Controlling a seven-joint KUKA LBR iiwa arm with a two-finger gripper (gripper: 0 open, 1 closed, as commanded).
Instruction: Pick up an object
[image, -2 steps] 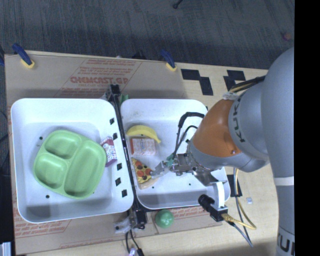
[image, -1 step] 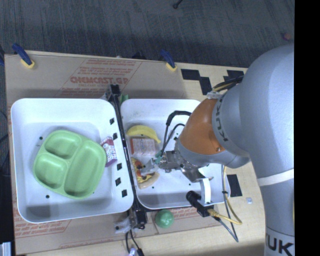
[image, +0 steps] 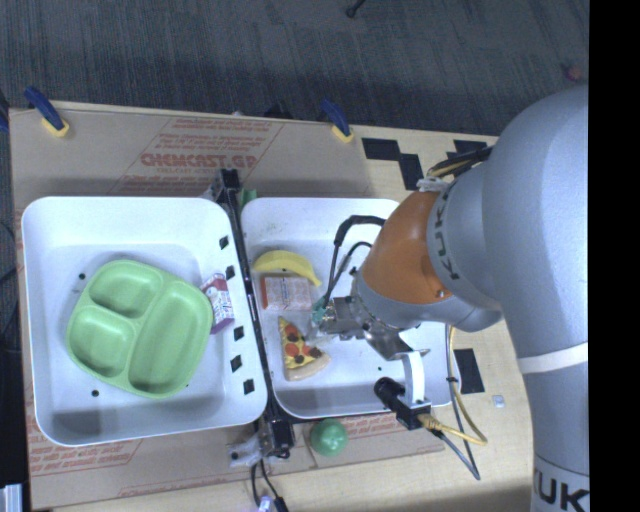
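Where arm (image: 500, 250) dips into right bin (image: 300, 405) — wrist above pizza slice (image: 298, 350).

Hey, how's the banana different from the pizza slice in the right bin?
The banana is plain yellow and curved; the pizza slice is a tan wedge with red and dark toppings. The banana lies near the right bin's far side, the pizza slice nearer the front. The banana looks longer, the pizza slice shorter and broader. Both lie flat in that bin, left of the arm.
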